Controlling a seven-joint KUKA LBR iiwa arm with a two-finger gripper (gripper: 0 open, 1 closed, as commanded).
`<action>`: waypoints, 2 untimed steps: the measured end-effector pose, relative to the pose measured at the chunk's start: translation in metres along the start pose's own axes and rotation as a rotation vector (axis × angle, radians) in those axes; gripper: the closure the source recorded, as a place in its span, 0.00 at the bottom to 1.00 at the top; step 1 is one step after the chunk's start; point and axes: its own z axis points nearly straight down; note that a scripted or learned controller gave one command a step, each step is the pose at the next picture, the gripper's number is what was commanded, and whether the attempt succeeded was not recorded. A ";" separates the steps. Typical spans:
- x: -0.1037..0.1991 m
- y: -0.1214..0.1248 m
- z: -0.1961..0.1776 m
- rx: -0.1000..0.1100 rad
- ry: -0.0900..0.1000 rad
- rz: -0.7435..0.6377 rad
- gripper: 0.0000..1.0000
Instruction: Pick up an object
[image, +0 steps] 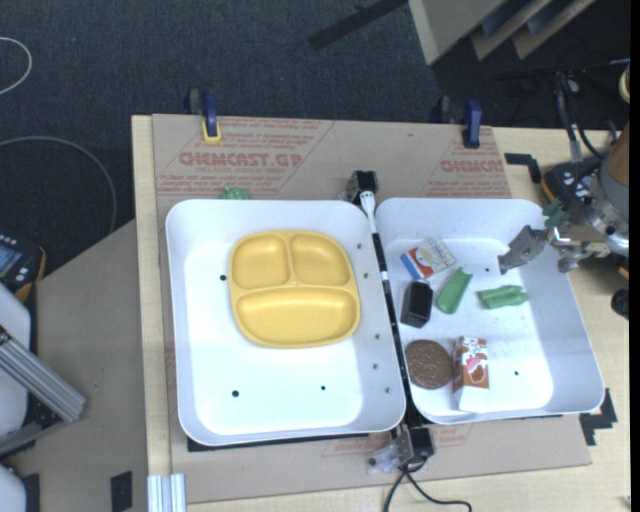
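Observation:
The right bin (560, 330) holds several small objects: a red, white and blue packet (428, 257), a black block (416, 303), a green pod (453, 290), a second green piece (502, 296), a brown round disc (430, 363) and a red and white carton (472, 372). My gripper (546, 254) hangs over the bin's upper right part, just above and to the right of the second green piece. It is open, with nothing between its fingers (520, 248).
The left bin (200, 340) holds a yellow divided plate (295, 288). A black divider strip (382, 290) runs between the bins. Blue clamps (209, 108) pin the cardboard base at the back. Cables lie at the far right.

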 end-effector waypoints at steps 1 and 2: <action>0.024 0.010 0.166 -0.004 -0.002 -0.001 0.00; 0.021 0.013 0.148 -0.015 -0.007 0.002 1.00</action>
